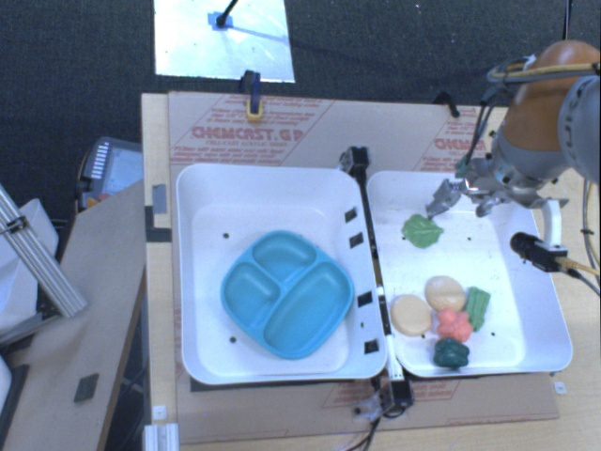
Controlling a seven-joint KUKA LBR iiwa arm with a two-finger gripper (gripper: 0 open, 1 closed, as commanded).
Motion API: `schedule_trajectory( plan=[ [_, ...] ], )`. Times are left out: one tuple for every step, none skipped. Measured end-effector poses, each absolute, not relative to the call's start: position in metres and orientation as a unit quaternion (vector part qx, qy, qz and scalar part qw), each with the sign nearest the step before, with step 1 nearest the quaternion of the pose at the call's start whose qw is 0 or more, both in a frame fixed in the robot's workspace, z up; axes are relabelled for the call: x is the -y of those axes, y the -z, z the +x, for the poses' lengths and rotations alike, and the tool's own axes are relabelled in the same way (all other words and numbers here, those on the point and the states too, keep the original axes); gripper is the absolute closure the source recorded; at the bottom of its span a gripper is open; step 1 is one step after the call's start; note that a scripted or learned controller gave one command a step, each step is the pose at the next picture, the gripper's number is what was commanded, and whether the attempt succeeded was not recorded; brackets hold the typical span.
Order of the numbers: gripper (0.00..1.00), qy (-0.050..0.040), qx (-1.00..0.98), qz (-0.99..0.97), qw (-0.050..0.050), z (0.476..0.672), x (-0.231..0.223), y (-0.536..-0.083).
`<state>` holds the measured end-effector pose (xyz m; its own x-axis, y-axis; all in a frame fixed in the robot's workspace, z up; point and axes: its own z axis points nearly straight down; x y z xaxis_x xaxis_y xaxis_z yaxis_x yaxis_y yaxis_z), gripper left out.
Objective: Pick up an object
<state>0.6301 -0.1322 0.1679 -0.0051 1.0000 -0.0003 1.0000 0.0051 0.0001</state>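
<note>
- Two shallow white bins sit side by side on the bench: the left bin [202, 252] holds a blue divided plate [286, 292], the right bin [535, 289] holds the toys.
- Step in hand, as I judge it: the approach. The gripper [467, 198] hangs over the right bin's far end, near twelve o'clock of that bin, with its fingers [441, 199] spread apart and nothing between them.
- Nearest candidate: a light green leafy toy [422, 230], just beside the lower fingertip, at about seven o'clock from the gripper. I cannot tell whether they touch.
- Other pickings cluster toward the bin's six o'clock: a beige round piece [410, 315], a cream bun-like piece [445, 294], a pink lumpy toy [454, 325], a green pepper-like piece [477, 306] and a dark green broccoli-like toy [451, 352], packed touching one another.
- Next move probably calls for shifting slightly toward seven o'clock, centring over the leafy toy, descending, then closing.
- Surface: smooth white plastic, on a cardboard-covered board [282, 134].
- Room: dark carpet beyond, with a pale metal sheet [223, 26] at twelve o'clock.
</note>
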Motion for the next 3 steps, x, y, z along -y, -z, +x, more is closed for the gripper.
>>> schedule_trajectory(
  plan=[
    [0.00,-0.0001,-0.709,0.706,0.000,0.637,0.134,-0.109],
    [0.00,-0.0002,-0.709,0.705,0.001,0.638,0.134,-0.085],
    [1.00,-0.0021,-0.709,0.705,0.003,0.639,0.134,-0.098]
  ],
)
